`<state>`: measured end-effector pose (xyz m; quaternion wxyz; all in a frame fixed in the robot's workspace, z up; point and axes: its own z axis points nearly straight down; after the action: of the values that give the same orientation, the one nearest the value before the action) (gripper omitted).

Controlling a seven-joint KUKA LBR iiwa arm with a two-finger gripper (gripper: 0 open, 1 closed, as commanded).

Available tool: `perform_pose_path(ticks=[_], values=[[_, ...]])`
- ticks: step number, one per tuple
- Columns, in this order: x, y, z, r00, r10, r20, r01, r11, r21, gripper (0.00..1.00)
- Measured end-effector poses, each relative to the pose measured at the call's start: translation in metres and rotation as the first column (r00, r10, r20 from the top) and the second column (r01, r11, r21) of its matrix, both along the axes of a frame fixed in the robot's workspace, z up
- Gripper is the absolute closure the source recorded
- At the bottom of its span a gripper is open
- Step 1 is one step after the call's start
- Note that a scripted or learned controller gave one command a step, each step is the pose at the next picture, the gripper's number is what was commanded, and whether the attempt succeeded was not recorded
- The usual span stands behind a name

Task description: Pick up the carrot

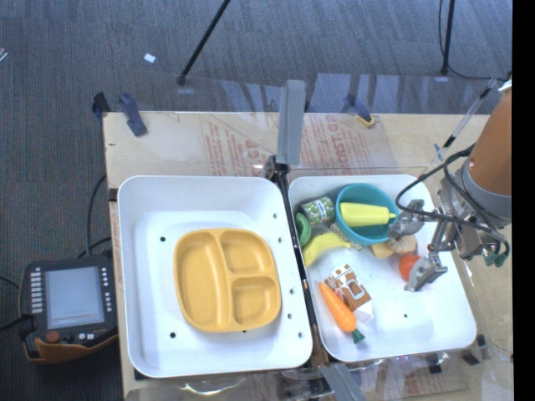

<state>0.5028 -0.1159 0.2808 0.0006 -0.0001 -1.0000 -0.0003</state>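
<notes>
Grey carpet is surrounding the bench (pixel 209 144); the carrot (pixel 338 306) is lying free in the right bin (pixel 451 324); the gripper (pixel 414 253) is hovering wide, empty, well right of it.

Dark ribbed carpet (pixel 251 32) surrounds the bench, with tripod legs (pixel 209 32) and a teach pendant (pixel 71 307).

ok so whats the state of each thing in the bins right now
carrot: lying flat in right bin, not gripped
gripper: jaws open, over right bin
blue bowl: upright, holds a yellow corn cob
banana: lying beside the bowl
yellow tray: flat in left bin
</notes>
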Motion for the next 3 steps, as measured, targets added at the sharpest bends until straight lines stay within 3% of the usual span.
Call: perform_pose_path(ticks=[1, 2, 3], values=[[-0.031, 0.034, -0.151, 0.998, 0.063, -0.014, -0.062, 0.998, 0.005, 0.0], [-0.009, 0.039, -0.189, 0.974, 0.226, 0.013, -0.226, 0.974, -0.003, 0.0], [-0.013, 0.03, -0.194, 1.0, 0.01, 0.002, -0.01, 1.0, 0.001, 0.0]])
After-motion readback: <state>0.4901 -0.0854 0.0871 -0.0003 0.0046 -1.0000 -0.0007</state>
